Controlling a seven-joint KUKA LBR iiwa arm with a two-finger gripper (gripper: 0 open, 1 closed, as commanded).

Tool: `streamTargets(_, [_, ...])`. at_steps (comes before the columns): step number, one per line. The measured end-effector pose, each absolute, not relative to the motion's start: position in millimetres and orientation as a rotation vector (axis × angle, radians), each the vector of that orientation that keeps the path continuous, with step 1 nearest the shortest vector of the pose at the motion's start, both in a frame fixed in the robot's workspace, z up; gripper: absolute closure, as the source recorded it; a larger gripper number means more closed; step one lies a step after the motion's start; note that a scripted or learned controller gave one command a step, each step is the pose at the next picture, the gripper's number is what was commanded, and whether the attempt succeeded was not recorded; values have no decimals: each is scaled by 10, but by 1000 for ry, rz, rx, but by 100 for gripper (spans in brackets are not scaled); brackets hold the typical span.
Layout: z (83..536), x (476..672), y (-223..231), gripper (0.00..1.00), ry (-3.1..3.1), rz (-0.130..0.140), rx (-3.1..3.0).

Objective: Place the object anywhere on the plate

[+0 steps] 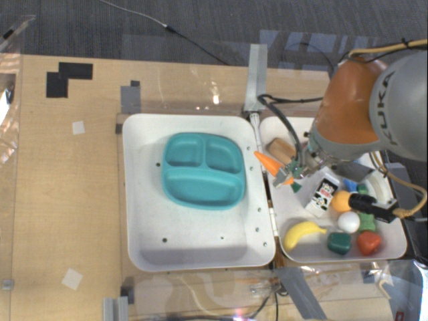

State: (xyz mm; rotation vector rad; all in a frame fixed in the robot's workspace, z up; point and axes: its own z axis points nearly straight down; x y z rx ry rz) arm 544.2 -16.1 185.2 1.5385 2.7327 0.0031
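1. A small orange carrot-shaped toy with a green tip (273,166) sits at the tip of the pincer (289,174), slanting from upper left to lower right, above the seam where the two shallow white bins meet.
2. The carrot's pointed orange end reaches left over the rim of the left white bin (200,256); its green end lies against the pincer's fingers.
3. The pincer is nearly closed, and the carrot's green end appears pinched between its fingers, though the small parts there are hard to make out.
4. The teal plastic divided plate (202,170) lies in the left bin, to the left of the carrot and apart from it.
5. The grey arm with its orange band (348,102) comes in from the right, above the right white bin (393,246).
6. In the right bin lie a tan block (281,149) just beside the pincer, a white printed card (323,195), a yellow banana toy (302,233), an orange ball (340,200), a white ball (348,222), a green piece (338,243) and a red piece (368,242).
7. Both bins rest on the pale wooden worktop (60,199).
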Motion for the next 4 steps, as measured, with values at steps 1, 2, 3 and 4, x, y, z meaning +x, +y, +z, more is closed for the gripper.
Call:
streamTargets(1, [2186, 5566, 489, 100, 2641, 7, 1693])
streamTargets(2, [1816, 5958, 1356, 100, 2562, 2, 1819])
streamTargets(3, [1836, 5971, 1328, 0, 2557, 5, 1821])
streamTargets(4, [1837, 5971, 1328, 0, 2556, 5, 1821])
